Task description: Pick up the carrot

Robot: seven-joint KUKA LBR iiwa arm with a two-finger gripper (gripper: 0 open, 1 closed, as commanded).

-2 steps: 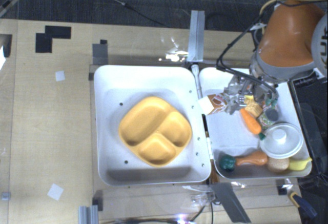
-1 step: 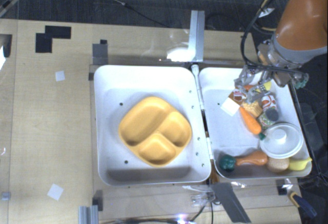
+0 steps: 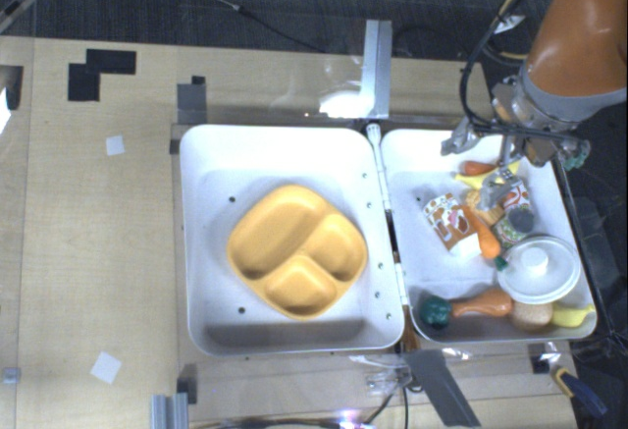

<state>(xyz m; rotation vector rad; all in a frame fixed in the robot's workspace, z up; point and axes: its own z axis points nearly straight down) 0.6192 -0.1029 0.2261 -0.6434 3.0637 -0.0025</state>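
The carrot [image 3: 486,237] lies slantwise in the middle of the right bin [image 3: 412,162], its green end toward a white lidded cup [image 3: 537,269], with a small printed packet [image 3: 447,218] just beside it on the left. My gripper [image 3: 507,174] hangs over the bin's far right part, just beyond the carrot's upper end amid a clutter of small items, and I cannot tell how it is set. The left bin [image 3: 206,172] holds a yellow divided plate [image 3: 297,248].
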